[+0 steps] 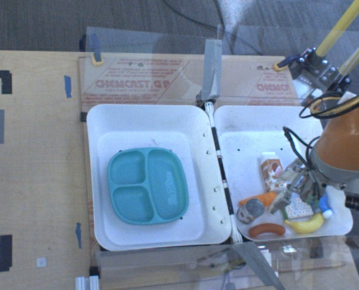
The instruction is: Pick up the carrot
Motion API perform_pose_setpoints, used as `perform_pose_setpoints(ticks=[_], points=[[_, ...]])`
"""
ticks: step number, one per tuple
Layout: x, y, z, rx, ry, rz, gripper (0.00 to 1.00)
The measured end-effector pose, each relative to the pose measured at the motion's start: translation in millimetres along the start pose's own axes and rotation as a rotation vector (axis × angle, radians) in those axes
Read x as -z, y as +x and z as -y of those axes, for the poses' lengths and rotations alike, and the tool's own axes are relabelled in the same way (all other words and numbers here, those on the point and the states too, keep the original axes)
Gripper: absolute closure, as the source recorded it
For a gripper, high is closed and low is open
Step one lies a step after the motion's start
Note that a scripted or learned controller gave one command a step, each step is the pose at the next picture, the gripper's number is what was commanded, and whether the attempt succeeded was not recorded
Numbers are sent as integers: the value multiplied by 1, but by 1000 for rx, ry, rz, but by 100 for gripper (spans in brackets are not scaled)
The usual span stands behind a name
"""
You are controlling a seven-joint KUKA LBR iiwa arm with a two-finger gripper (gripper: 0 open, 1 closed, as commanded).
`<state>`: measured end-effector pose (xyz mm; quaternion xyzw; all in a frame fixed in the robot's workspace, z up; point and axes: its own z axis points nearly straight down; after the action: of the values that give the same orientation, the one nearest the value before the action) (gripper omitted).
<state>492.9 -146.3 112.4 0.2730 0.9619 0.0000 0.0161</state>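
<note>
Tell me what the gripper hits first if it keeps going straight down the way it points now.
Most likely the carrot: the gripper points down and left in the right bin, with the orange carrot just beyond its tips. Depth is hard to judge from one slanted view, so it could touch the bin floor beside it instead.

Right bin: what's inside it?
The right bin holds a carrot, a grey round item, a red sausage, a banana and a small packet. The gripper and arm cover whatever lies under them.

Teal tray (148, 185) (left bin (101, 125)), banana (307, 224)
</note>
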Motion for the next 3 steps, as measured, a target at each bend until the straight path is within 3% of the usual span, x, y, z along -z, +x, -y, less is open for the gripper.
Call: perform_pose_setpoints(ticks=[1, 2, 3], points=[[-7, -27, -52, 211, -1, 23, 0], [5, -30, -53, 209, -7, 36, 100], [68, -107, 28, 131, 6, -24, 100]])
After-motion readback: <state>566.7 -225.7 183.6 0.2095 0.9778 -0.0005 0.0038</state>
